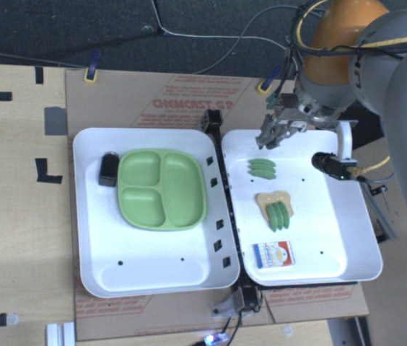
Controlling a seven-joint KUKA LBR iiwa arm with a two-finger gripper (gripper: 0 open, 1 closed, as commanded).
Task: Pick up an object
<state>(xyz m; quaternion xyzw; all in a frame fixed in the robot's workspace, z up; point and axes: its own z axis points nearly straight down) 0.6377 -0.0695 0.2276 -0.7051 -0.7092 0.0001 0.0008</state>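
My gripper hangs over the far part of the right bin, just above and behind a green pea pod. Nothing shows between its fingers. Further toward the front lies a second green pod resting on a tan piece. A small red, white and blue box sits near the bin's front edge.
The left bin holds a green divided plate and a small black object beside it on the left. Black clips run along the seam between the bins. Cables trail across the dark surface behind the bench.
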